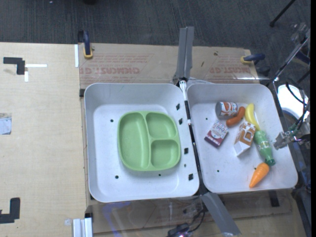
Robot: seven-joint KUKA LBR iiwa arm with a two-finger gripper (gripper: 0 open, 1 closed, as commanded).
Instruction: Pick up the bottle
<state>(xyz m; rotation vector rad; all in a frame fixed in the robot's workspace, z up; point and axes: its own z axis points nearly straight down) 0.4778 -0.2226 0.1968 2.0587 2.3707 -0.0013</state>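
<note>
Gripper (285, 140), barely visible at the right bin's (212, 181) outer rim with its opening impossible to judge, sits just beside the green bottle (263, 146), which lies flat among toy food, presumably poised to reach.

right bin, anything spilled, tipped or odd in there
Nothing spilled or damaged. The right bin holds a loose jumble: the green bottle lies on its side between a carton and a carrot, and a can is also tipped over.
</note>
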